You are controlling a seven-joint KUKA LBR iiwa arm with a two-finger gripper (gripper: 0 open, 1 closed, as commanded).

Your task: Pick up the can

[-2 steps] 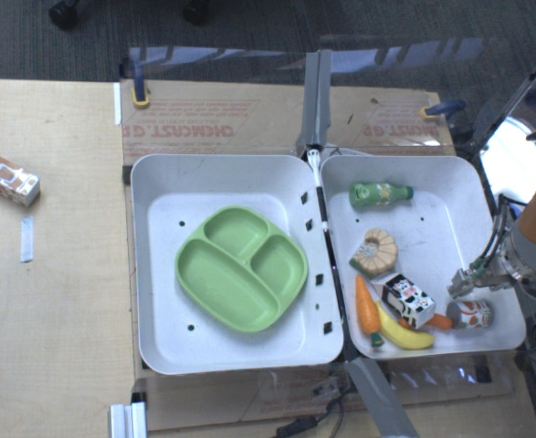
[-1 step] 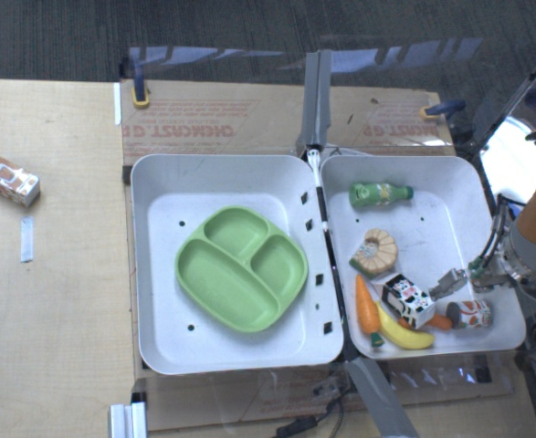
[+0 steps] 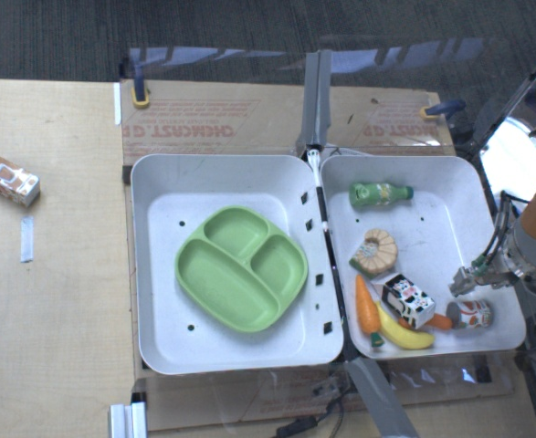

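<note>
**benchguy:** Yellow banana (image 3: 404, 333) sits nearest, at the front of the right bin (image 3: 432, 354), with a carrot (image 3: 367, 306) just to its left and a black-and-white cow-print carton (image 3: 407, 300) touching it from behind. Anyone spot the can?

**kuka_fan:** Yep, the can (image 3: 471, 315) is lying on its side in the front right corner of that same bin, white with a red-orange label, just right of the carton. A small orange thing (image 3: 441, 320) lies between the two, can't tell what it is.

**benchguy:** And the end effector?

**kuka_fan:** End effector (image 3: 476, 278) is right above the can, just behind it in the view, reaching in from the right edge. Can't tell if it's touching. Fingers are too blurry to call spread or pinched, and nothing visibly sits between them.

**benchguy:** Further back?

**kuka_fan:** Tan round thing with a green edge (image 3: 374, 253) mid-bin, then a green bottle (image 3: 380, 192) lying on its side near the back wall. Left bin (image 3: 158, 336) has a green divided plate (image 3: 241, 268) in the middle. Way off left on the desk (image 3: 48, 336) there's a small orange-and-white box (image 3: 10, 180) and a little pale strip (image 3: 26, 240).
</note>
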